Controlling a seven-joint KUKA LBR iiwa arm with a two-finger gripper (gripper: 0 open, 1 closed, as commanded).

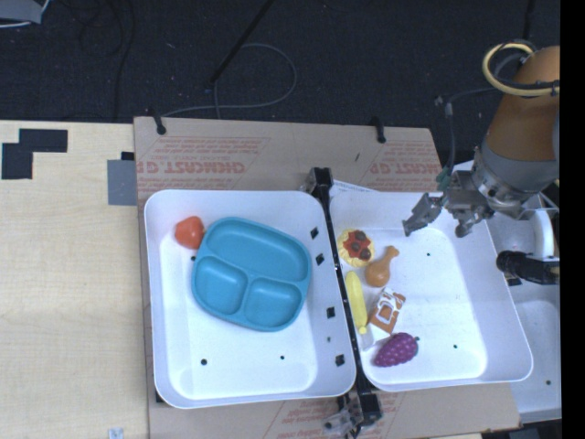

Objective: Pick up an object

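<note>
Camera view: gripper (441, 216) hovers over upper part of right bin (475, 337), fingers spread apart, nothing between them. Toys cluster along bin's left side, well apart from gripper: pizza slice (356, 244), drumstick (381, 265), corn cob (356, 300), small carton (387, 310), grapes (396, 348).

Likely target corn cob: long axis runs near-to-far, parallel to divider, ends hard to tell apart. Best approach: travel left, descend centred, fingers straddling across short width, clear of carton touching or just beside it.

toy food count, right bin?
5, clustered along its left side: round pizza slice, brown drumstick, yellow corn cob, orange-white carton, purple grape bunch. None seems hidden.
</note>
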